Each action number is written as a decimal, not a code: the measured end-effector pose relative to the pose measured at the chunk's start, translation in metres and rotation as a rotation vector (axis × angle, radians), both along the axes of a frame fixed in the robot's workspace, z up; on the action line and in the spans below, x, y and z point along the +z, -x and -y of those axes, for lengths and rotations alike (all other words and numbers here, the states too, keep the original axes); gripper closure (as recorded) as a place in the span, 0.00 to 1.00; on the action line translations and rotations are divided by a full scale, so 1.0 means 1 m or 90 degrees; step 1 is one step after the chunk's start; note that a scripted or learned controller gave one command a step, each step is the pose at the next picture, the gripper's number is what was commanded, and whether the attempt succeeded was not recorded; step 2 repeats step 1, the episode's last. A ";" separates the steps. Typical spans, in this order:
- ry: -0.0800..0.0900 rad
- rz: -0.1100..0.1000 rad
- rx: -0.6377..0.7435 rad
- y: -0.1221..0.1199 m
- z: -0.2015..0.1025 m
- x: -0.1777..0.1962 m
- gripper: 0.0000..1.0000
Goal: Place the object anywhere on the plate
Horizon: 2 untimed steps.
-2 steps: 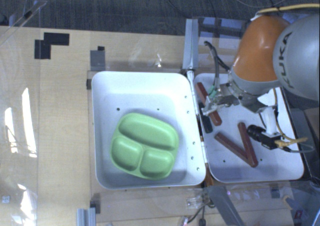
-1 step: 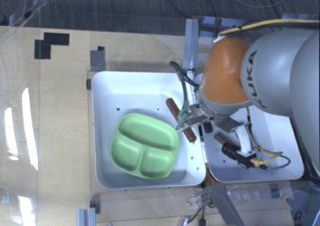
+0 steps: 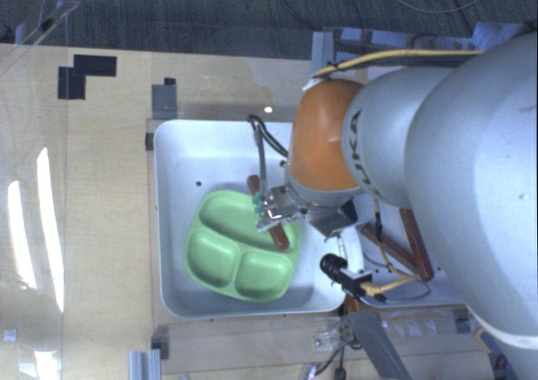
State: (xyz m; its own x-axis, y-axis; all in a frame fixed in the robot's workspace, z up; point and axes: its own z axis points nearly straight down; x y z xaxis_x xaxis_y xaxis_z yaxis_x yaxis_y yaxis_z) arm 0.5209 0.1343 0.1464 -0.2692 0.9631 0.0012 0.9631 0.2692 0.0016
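Nearest to us, the grey KUKA arm with its orange band bulks over the right of the view, hiding most of the right-hand shallow white bin. Below the wrist, our two-finger gripper hangs over the left-hand shallow white bin, at the upper right rim of the light green three-compartment plastic plate.

A slim reddish-brown stick-like object runs through the gripper: one end pokes out above it near the bin floor, the other slants down over the plate's right edge. We judge it to sit between the fingers, but the metal parts crowd together and we cannot tell how wide the claw stands or how firmly it grips.

Our worry is the placement. The stick lies across the plate's raised rim and not over a compartment, so if we let go here it may teeter on the rim and slide off onto the bin floor. A loose grip could let it pivot and drop early. Pressing lower risks tipping or shoving the light plate, which lies close to the bin's right wall. The dark cable looping beside the wrist might also snag.
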 end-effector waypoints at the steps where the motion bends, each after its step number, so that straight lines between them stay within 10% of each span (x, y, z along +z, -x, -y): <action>1: 0.000 0.001 -0.001 0.000 0.000 0.000 0.00; 2: 0.000 0.001 -0.001 0.000 0.000 0.000 0.00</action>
